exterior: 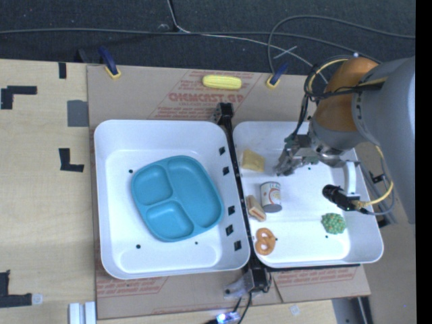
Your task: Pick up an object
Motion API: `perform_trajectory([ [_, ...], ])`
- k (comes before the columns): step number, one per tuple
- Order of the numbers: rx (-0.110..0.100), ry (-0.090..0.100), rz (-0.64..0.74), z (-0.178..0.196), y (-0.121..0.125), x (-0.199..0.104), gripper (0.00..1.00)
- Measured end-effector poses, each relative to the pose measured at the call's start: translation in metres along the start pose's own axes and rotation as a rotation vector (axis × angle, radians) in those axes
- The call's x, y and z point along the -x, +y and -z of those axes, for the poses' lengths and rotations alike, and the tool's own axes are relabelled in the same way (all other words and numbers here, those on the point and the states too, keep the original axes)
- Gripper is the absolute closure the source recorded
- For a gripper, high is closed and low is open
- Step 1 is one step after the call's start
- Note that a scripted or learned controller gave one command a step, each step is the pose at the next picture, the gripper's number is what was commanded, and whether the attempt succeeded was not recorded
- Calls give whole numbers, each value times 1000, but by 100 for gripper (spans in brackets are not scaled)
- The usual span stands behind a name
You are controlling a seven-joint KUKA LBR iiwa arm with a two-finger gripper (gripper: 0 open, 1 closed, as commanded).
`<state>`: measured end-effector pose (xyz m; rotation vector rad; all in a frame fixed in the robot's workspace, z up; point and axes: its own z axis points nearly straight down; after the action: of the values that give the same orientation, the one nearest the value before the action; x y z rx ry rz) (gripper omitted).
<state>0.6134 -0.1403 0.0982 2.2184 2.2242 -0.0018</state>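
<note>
1. Gripper [289, 162] hangs over the right bin [364, 252], upper middle, w/ the arm coming in from the right.
2. Jaws: too small and dark to say if apart or together; nothing seen between them.
3. Yellow wedge [253, 160] lies just left of the gripper; small can [271, 196] below it, apart.
4. Hot dog [256, 208], pretzel [264, 241] sit near the bin's left wall; green broccoli [333, 223] lower right.
5. Left bin [111, 248] holds a blue divided plate [177, 197].
6. Yellow banana [221, 82] lies on cardboard beyond the bins.
</note>
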Motion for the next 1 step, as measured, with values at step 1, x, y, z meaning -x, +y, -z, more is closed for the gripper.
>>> perform_trajectory([
  [1, 4, 1, -1, 63, 0, -4, 100],
])
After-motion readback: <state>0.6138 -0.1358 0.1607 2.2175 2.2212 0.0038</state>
